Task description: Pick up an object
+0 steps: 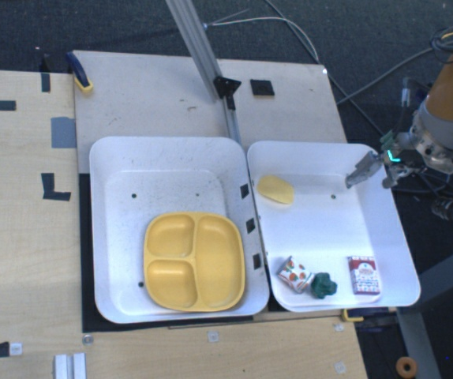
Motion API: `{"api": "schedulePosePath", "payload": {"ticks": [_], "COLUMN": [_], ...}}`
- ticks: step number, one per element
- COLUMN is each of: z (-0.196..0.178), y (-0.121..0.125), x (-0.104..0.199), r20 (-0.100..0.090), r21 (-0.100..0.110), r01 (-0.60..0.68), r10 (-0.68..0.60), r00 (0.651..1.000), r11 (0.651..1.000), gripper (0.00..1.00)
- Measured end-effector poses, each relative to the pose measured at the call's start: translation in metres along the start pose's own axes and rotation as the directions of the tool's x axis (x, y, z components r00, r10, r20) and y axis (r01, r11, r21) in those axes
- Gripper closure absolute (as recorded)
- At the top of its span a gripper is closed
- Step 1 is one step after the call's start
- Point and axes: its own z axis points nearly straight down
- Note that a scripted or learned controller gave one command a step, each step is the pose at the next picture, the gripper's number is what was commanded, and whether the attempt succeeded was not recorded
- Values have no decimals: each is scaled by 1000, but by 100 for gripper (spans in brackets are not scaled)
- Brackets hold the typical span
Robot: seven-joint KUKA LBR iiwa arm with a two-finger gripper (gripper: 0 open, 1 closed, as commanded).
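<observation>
Yellow object (275, 189) alone near right bin's (384, 212) far wall, hand (374, 172) spread apart, holding nothing, above bin's right rim.

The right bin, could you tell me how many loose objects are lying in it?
4. In the right bin: a yellow lump near its far left corner, and along the near edge a small printed packet, a green object and a red-and-white carton.

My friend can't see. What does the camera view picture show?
A grey robot arm's gripper hovers open over the right white bin, which holds a yellow lump, a small red-and-white packet, a green toy and a red card box. The left white bin holds a yellow divided plate.
</observation>
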Motion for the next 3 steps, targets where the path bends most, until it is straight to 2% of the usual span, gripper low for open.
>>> {"api": "schedulePosePath", "payload": {"ticks": [1,3], "z": [-1,87], "y": [1,4], "x": [0,-3], "r20": [1,1], "r21": [-3,-1], "r01": [0,0], "r10": [0,0], "r00": [1000,1000], "r11": [1000,1000], "gripper": [0,0]}}
